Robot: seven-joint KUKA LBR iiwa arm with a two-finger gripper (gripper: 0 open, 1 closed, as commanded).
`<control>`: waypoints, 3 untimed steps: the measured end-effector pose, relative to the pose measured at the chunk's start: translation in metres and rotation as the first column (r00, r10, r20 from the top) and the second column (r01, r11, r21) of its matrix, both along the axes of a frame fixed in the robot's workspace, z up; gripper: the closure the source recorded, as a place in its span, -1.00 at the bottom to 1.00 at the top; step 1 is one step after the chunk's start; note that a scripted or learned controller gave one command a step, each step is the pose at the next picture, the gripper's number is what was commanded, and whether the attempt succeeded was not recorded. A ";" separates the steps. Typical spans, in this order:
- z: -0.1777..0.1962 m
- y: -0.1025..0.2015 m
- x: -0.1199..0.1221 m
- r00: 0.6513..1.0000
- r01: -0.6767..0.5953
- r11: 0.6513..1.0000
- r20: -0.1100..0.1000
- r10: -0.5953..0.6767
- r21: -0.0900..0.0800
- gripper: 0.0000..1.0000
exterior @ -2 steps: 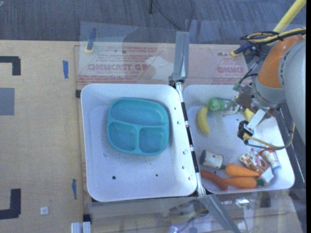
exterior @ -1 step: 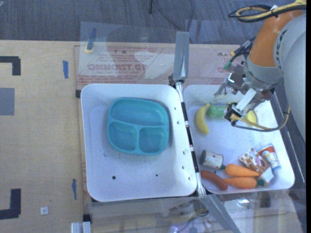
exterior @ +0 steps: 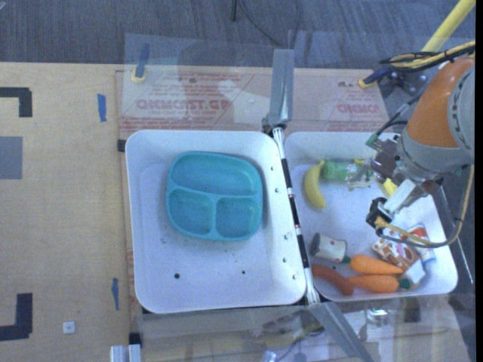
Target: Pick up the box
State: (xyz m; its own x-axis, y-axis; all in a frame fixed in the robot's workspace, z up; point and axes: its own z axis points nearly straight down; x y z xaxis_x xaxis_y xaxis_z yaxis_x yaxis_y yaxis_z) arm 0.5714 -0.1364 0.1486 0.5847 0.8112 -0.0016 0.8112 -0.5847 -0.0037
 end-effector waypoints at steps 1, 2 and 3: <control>-0.060 0.032 -0.025 1.000 -0.028 1.000 0.009 0.028 -0.002 -1.00; -0.061 0.020 0.023 0.958 -0.285 0.959 0.011 0.285 -0.005 -1.00; -0.062 -0.006 0.095 0.962 -0.272 0.962 -0.003 0.272 0.000 -1.00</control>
